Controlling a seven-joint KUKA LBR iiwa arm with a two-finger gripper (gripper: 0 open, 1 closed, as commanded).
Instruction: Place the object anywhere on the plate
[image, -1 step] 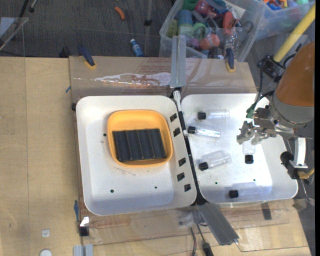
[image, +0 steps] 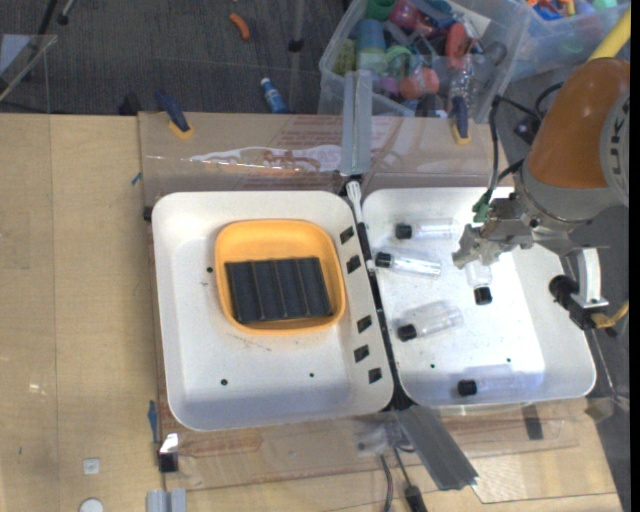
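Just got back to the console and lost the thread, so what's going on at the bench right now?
The arm reaches in from the right, its gripper over the right bin. Several small clear vials with black caps lie scattered in that bin, one near the divider and another below it. The orange plate in the left bin carries a dark ridged block but no vial yet.

Orange plate sat in left bin, a dark ribbed block on it. Right bin held several clear black-capped vials. Pincer hung over right bin, beside one vial.
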